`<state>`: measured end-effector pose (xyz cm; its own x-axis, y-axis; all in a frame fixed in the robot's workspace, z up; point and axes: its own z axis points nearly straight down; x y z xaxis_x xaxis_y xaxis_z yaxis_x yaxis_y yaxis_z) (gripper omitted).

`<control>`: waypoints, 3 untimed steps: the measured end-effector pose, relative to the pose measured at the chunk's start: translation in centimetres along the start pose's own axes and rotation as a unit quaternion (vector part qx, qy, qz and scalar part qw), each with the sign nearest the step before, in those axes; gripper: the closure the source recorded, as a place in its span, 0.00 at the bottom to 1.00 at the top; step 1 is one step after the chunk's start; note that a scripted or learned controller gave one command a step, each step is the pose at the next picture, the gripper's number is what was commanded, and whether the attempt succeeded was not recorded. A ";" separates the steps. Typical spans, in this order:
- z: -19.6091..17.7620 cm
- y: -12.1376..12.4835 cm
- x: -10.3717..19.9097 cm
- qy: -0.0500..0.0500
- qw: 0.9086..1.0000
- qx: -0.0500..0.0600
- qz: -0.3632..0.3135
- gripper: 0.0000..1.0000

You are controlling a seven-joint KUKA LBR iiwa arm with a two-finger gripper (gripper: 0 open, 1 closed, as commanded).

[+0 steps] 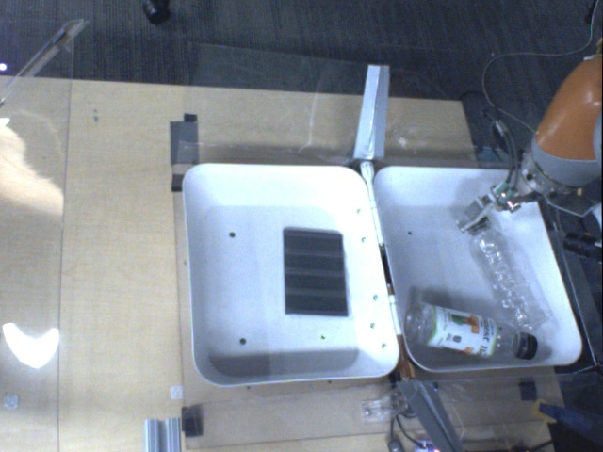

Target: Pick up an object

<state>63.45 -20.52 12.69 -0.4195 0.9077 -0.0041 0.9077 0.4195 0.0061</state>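
My gripper (479,213) hangs over the back part of the right bin (415,205), reaching in from the right below the orange band (573,111). Just in front of it lies a clear plastic bottle (504,279), running toward the bin's front right corner; its upper end is close under the gripper. A bottle with a white and green label and a black cap (466,331) lies on its side along the right bin's front wall. In the left bin (217,252) a flat dark ribbed block (316,271) rests near the middle.
A metal post (372,111) stands behind the seam between the two bins. Cables and dark brackets (575,243) sit by the right bin's outer edge. Wooden bench surface (94,252) stretches to the left.
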 end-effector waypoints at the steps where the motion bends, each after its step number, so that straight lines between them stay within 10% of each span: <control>1: 3.3 2.8 -1.7 0.005 0.999 0.009 -0.047 0.00; 3: -1.7 3.9 2.5 -0.001 0.996 -0.001 -0.088 0.00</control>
<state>65.90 -16.59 14.45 -0.5717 0.8204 -0.0069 0.8204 0.5718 0.0078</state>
